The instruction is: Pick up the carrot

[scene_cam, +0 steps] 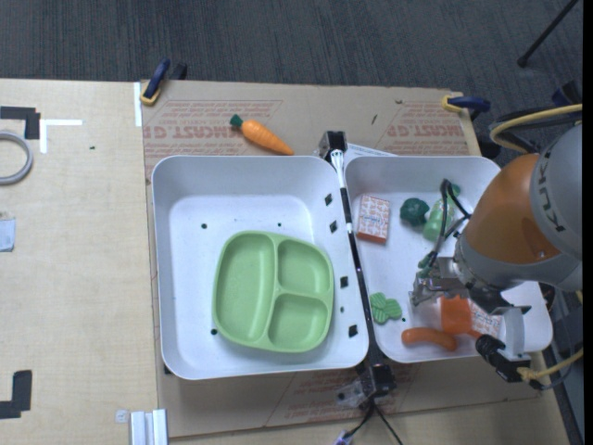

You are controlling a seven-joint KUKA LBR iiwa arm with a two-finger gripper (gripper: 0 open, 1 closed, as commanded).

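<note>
Left edge of bench: I see a pale ring [11, 158] lying on the tan board, well apart from both bins.
Blue clamp: 1 clamp [156, 81] sits at the top left corner of the cardboard sheet [306, 119] under the bins.
Carrot: from my feed the carrot [262, 134] lies on the cardboard just above the left bin's top rim, outside both bins, orange body tilted, green top pointing up and left. Nothing touches it.
Left bin: the left bin [176, 276] holds 1 green divided plate [274, 291] with 3 compartments, lying flat toward the lower right of the bin floor.
Right bin: the right bin [371, 267] stands just beside the left one, rims touching along the middle. I count several small things in it: a printed box [373, 219] near the top left, a dark green lump [414, 211] beside it, a green leafy piece [385, 307] lower down, and an orange sausage-shaped piece [429, 338] near the bottom rim.
Arm: the arm [514, 225] comes in from the right, its orange band over the right bin.
Gripper: the gripper [429, 290] hangs low over the right bin, near the leafy piece, well apart from the carrot. I cannot tell how it is set.
</note>
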